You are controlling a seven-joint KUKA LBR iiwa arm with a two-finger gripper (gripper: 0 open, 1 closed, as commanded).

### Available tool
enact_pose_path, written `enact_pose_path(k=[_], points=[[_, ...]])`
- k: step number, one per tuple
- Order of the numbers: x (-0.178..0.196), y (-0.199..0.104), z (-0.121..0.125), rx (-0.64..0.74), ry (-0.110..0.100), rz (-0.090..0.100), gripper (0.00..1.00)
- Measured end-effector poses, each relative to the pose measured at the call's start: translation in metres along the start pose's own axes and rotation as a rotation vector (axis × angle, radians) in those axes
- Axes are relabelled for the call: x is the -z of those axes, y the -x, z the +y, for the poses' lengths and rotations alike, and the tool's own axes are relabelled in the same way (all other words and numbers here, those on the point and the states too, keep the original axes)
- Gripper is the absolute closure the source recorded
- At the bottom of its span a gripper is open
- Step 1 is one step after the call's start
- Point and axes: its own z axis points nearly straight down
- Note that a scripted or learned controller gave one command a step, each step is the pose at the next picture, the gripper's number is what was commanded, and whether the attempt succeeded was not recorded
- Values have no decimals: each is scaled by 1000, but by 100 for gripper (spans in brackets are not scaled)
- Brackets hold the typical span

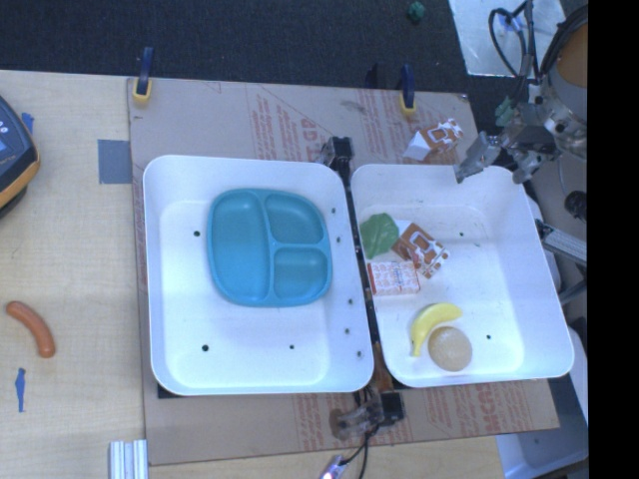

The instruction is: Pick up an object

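You saw the gripper (477,163) poised above the right bin's (519,267) far rim, fingers seemingly empty, their spread unclear; next, descend onto the banana (433,322).

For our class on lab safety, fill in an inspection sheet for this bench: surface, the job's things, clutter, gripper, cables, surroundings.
Surface: wooden bench under a cardboard sheet held by clamps; two white bins side by side, left bin and right bin.
Job's things: the right bin holds a green leaf, a brown packet, a red-and-white box, a banana and a tan ball touching the banana.
Clutter: blue tray in the left bin; sausage on the bench; another packet on the cardboard.
Gripper: gripper at the right bin's far edge, holding nothing seen.
Cables: black cable looping above the arm.
Surroundings: dark floor; yellow device at the left edge.
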Motion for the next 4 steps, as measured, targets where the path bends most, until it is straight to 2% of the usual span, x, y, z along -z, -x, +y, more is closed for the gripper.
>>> enact_pose_path(k=[1,2,3,4], points=[[-101,-43,-62,-1,-2,0,0],[-193,-27,-16,0,-1,-1,0],[-180,-26,-15,3,2,-4,100],[-85,-93,-25,0,1,1,100]])
